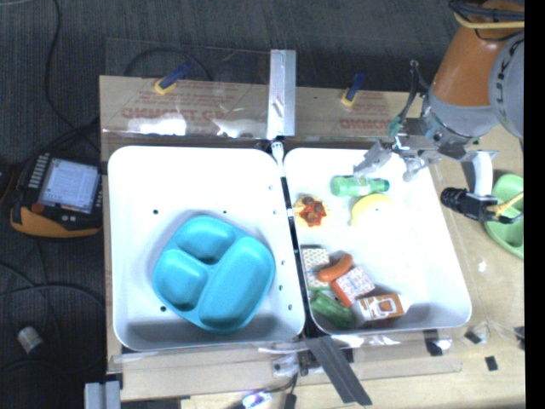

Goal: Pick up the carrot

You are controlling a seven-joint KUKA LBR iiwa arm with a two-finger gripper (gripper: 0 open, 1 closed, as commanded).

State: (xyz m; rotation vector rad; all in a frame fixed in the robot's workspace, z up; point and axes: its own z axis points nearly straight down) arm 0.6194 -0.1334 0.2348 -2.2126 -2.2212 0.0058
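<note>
Claw (390, 162) spread, holding nothing, above green bottle (358, 185); small orange plastic carrot (334, 268) lies well below-left of it.

One fixed camera looks down slantwise on both bins (119, 228).

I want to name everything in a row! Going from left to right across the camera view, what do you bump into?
Handheld screen device → blue divided tray → red and yellow toy → green bottle → gripper → green dish.
</note>
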